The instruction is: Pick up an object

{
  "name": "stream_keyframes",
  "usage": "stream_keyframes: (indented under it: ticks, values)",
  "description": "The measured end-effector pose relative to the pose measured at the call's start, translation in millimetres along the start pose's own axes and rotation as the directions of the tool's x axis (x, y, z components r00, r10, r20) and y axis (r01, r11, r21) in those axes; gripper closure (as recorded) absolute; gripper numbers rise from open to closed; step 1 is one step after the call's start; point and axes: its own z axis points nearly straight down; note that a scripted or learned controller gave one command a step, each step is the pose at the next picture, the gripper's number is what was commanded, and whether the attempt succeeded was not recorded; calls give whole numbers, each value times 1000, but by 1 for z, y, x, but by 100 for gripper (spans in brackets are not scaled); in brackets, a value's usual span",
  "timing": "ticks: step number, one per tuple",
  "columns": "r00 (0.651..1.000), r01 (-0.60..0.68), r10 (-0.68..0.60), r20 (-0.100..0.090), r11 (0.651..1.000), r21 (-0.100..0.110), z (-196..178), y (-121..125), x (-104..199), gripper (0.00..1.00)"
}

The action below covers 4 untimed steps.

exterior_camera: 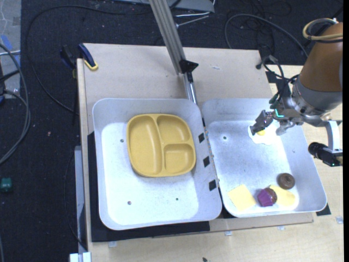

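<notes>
**Gripper low over right bin's far side, a pale yellow piece at its tip**

Candidate objects, all in the right bin [305, 146]:
- pale yellow object [262, 134], far half of the bin, right at the gripper [265, 125] tip. It shows just below and around the fingers. Whether it is actually pinched or merely lying under them: cannot tell from this angle.
- flat yellow square [241, 197], near edge of the bin, left of the others.
- purple object [266, 197], just right of the square, touching or nearly touching a second pale yellow piece [286, 199] beside it.
- small brown round object [286, 180], just beyond that second yellow piece, near the bin's right wall.

Jaw state: the dark fingers are foreshortened and blur into the yellow object; the gap between them is not readable. Recorded as undetermined.

Arm [322, 64]: enters from the right, orange band above a grey wrist, wrist angled down and to the left toward the far middle of the right bin. A cable loops above the orange section.

Left bin [109, 201]: holds a yellow divided plate [161, 145] with three compartments, sitting in the far-centre of the bin, slightly skewed. Well apart from the gripper.

Surroundings: both bins rest on a light wooden bench [136, 70]. A grey metal strut [166, 26] runs diagonally from the top of the view down to the gap between the bins. A blue-and-yellow clamp [87, 56] sits at the bench's far left corner. Dark floor with black cables around.
</notes>
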Motion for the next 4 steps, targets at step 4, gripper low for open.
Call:
stream_keyframes:
  ticks: [4]
  values:
    - [1000,-2,2,2,1000,-5,130,-5,10,0]
